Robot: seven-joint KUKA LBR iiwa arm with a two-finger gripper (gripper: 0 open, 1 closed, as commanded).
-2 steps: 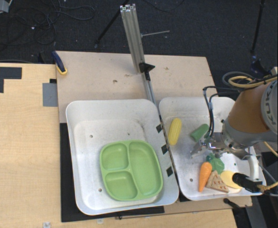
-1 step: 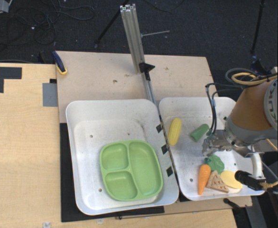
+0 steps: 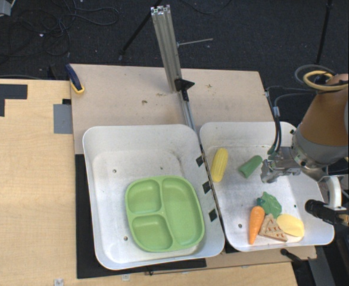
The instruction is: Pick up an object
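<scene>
Green tray (image 3: 162, 213) sits nearest in the left bin (image 3: 103, 159); in the right bin (image 3: 234, 137) a wedge (image 3: 273, 229), lemon (image 3: 290, 224), carrot (image 3: 255, 224) and broccoli (image 3: 270, 203) cluster at the near end. Farther back, my claw (image 3: 272, 170) hangs just beside a green block (image 3: 250, 166), corn (image 3: 219, 164) to its left; I cannot tell its grip.

Two white bins sit side by side on the desk: the left bin (image 3: 103, 159) and the right bin (image 3: 234, 137). One green divided tray (image 3: 162, 213), three compartments. Over on the right: one yellow corn cob (image 3: 219, 164), one green block (image 3: 250, 166), one orange carrot (image 3: 255, 223), one green leafy piece (image 3: 271, 204), one tan wedge (image 3: 273, 230), one yellow round piece (image 3: 290, 224).
</scene>
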